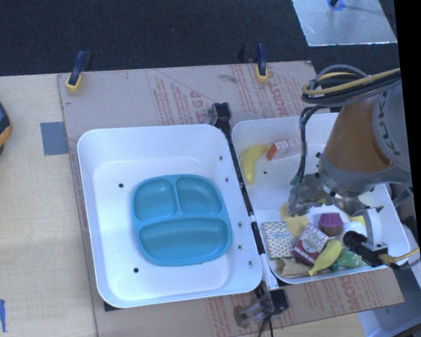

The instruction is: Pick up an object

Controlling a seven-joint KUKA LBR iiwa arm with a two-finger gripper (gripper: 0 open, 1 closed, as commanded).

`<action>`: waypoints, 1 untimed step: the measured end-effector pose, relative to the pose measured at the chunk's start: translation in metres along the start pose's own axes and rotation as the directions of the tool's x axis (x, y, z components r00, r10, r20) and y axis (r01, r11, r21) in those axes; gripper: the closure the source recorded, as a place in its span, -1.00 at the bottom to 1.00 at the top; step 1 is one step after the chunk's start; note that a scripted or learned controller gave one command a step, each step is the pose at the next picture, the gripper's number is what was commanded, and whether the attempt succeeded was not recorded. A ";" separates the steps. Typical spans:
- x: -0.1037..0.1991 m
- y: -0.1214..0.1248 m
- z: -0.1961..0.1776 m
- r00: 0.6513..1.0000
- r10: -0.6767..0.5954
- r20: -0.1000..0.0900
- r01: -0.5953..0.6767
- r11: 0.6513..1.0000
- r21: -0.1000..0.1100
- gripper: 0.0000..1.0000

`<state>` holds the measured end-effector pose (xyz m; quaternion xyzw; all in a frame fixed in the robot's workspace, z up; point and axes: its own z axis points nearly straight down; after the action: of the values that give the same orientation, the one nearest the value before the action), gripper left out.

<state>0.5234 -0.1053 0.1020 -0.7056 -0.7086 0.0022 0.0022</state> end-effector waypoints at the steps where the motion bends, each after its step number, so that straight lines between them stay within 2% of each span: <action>1: -0.001 0.000 -0.010 1.000 -0.001 0.001 0.001 1.000 0.002 1.00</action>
<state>0.5232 -0.1061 0.1119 -0.7052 -0.7090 0.0031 0.0025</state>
